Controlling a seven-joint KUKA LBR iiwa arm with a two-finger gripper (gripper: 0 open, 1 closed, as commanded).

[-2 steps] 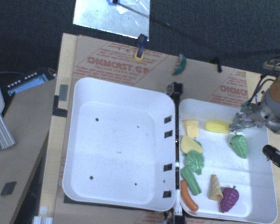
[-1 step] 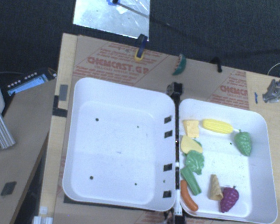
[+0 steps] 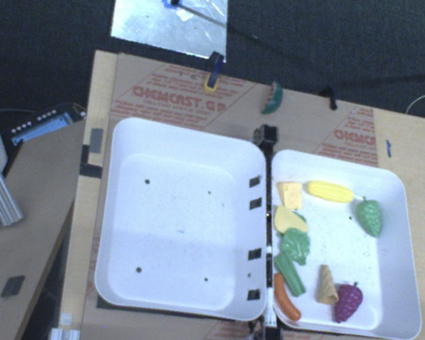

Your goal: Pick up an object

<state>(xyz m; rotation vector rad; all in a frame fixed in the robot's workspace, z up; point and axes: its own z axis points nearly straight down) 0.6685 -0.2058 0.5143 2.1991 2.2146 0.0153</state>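
Note:
The right bin (image 3: 395, 236) holds several toy foods. A yellow corn cob (image 3: 330, 192) lies near its back wall, with a yellow cheese wedge (image 3: 290, 194) to its left and a green strawberry-shaped piece (image 3: 369, 216) to its right. Along the left wall lie a pale yellow slice (image 3: 290, 219), a green broccoli (image 3: 295, 244), a green cucumber (image 3: 290, 273) and an orange sausage (image 3: 287, 297). A tan cone (image 3: 327, 284) and purple grapes (image 3: 347, 301) sit near the front.
The left bin (image 3: 180, 216) stands beside the right one on a cardboard sheet (image 3: 177, 95). A yellow clamp (image 3: 212, 76) and a green item (image 3: 274, 96) lie behind the bins. A silver sheet (image 3: 171, 5) is on the dark floor beyond.

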